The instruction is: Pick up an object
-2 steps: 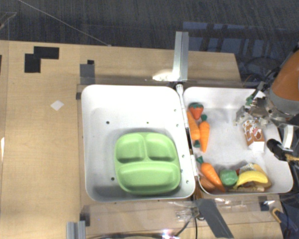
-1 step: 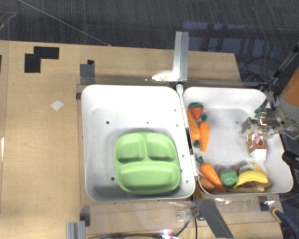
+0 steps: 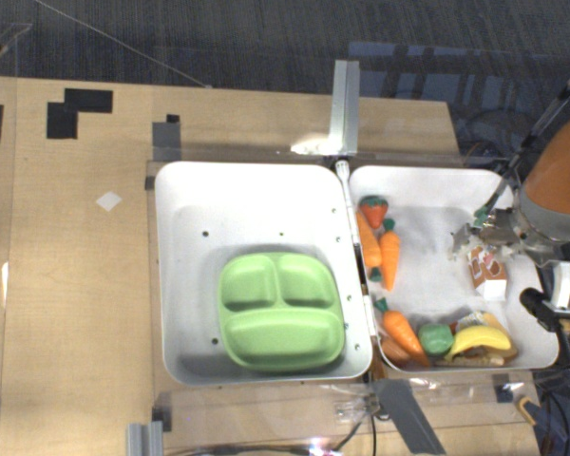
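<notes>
Glossy curved banana (image 3: 482, 342); smooth tapered carrot (image 3: 389, 258); moulded three-compartment green tray (image 3: 281, 308).

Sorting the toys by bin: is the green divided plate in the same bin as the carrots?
No, the green plate lies in the left bin; the carrots lie in the right bin.

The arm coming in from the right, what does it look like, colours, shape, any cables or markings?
The arm shows a rounded orange band with grey casing beneath it. Thin dark cables run down past the band toward the end effector, a cluttered piece of metallic and dark parts over the right bin. A black, curved part sits lower at the edge. No markings are legible.
</notes>
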